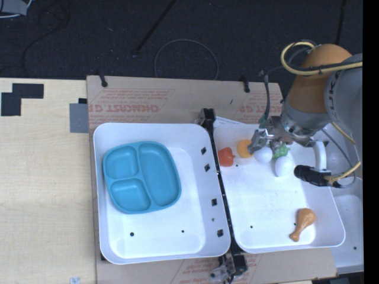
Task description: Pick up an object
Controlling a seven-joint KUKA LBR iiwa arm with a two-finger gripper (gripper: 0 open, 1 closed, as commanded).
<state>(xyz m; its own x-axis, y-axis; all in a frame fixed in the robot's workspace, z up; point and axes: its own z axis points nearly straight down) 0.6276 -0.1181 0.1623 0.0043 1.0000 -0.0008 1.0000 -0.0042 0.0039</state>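
White right bin [278, 235] with the tool [260, 144] low at its top edge, can't tell if open or closed, white egg [262, 155] just below it, orange ball [244, 148] beside, red piece [225, 156], chicken drumstick [303, 223] near bottom corner, blue divided plate [142, 176] in left bin [154, 241].

- Arm [331, 87]: cut off by the frame's right edge; its base lies out of frame.
- Gripper [262, 142]: fingertips too small and too crowded by nearby items to tell their spread.
- White object [263, 155], just below the gripper: partly covered by it; shape unclear.
- Green-and-white item [282, 161], beside the gripper toward the arm: blurred; identity uncertain.
- Right bin [278, 241]: its far corner behind the gripper is hidden under the wrist.
- Cardboard lettering [127, 107], far left of the gripper: reversed and blurred.
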